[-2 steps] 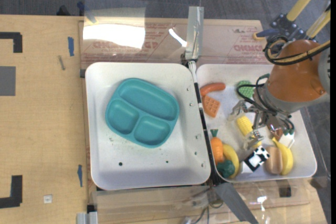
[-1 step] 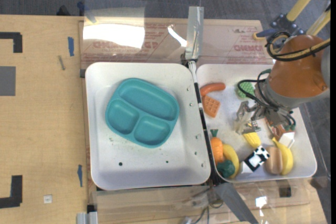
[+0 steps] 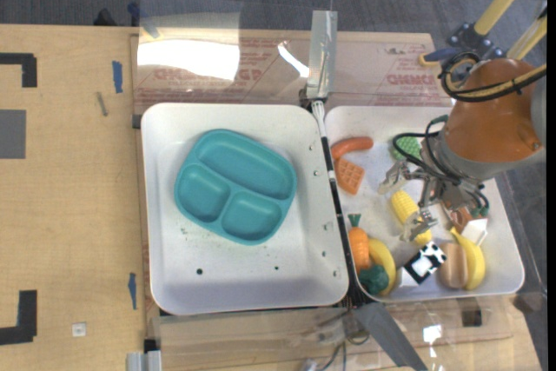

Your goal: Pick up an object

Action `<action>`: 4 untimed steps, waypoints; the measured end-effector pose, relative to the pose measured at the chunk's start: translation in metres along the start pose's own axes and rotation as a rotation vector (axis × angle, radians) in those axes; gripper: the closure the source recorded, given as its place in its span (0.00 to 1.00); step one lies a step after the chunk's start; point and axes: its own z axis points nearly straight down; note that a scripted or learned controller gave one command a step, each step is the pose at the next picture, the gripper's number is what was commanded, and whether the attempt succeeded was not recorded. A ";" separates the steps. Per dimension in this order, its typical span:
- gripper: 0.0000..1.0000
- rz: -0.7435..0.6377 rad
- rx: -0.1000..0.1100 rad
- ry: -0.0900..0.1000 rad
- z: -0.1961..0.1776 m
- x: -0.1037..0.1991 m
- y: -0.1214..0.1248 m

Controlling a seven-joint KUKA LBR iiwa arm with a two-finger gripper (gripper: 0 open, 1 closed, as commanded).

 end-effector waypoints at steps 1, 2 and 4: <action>0.00 0.016 0.000 0.011 0.012 0.016 0.029; 1.00 0.014 0.002 -0.003 -0.002 0.011 0.030; 0.00 -0.283 -0.008 0.017 -0.071 -0.029 -0.022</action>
